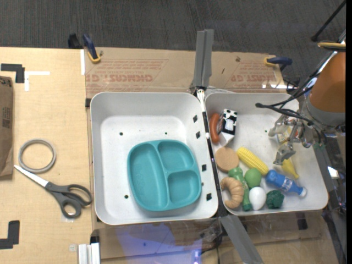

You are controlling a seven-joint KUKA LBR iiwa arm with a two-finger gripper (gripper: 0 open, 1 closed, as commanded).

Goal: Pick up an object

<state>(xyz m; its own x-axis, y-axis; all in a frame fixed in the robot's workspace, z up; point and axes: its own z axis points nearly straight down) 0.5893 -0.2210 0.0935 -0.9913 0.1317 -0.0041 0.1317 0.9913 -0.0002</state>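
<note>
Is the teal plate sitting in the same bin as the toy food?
No, the teal plate lies in the left bin; the toy food is in the right bin.

A light wooden bench [44,109] under brown cardboard [143,73] stands on dark grey carpet [154,10].

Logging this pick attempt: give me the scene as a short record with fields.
left bin: holds a teal divided plate
right bin: holds toy food, mostly crowded at its near end
named items: corn cob, blue bottle, white egg, croissant, black-and-white carton
arm: reaches in from the right, orange band above the wrist
gripper: over the right side of the right bin, above a yellow item
held object: none visible
bench, left of bins: scissors, tape roll
</note>
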